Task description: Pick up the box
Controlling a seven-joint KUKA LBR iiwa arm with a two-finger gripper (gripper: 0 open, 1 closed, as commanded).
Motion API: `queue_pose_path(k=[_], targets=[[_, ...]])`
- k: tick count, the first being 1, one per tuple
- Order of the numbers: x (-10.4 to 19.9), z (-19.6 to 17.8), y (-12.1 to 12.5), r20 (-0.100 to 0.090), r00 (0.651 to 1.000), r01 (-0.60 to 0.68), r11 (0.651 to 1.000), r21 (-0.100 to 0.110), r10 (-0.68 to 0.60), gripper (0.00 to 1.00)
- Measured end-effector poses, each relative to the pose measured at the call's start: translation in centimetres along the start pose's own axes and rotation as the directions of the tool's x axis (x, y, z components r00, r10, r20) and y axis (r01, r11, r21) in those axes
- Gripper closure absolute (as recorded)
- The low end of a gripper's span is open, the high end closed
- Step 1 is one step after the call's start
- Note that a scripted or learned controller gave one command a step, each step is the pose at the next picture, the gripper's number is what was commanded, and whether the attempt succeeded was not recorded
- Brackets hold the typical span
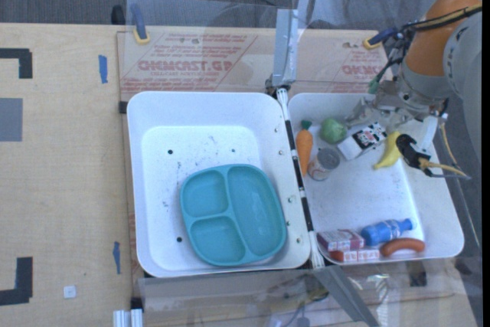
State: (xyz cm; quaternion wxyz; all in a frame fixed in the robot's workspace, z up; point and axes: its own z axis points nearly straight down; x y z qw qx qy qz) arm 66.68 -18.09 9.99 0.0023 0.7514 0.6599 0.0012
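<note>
A small white box (364, 139) with black and red print lies tilted in the upper middle of the right bin (367, 195). My gripper (380, 116) hangs just above and to the right of it, close to its top edge. I cannot tell if it touches the box. A second box (342, 242), red and white, lies flat in the bin's front left corner, far from the gripper.
Around the white box are a green fruit (333, 129), a carrot (305, 150), a small can (327, 160) and a banana (389, 150). A blue bottle (387, 230) and a red sausage (401, 246) lie at the front. The left bin holds a teal divided plate (232, 214).
</note>
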Motion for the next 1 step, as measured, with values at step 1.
queue_pose_path(k=[1], targets=[[4.52,0.93,-6.98,0.000,0.999,0.037,0.999,-0.007,-0.037,0.00]])
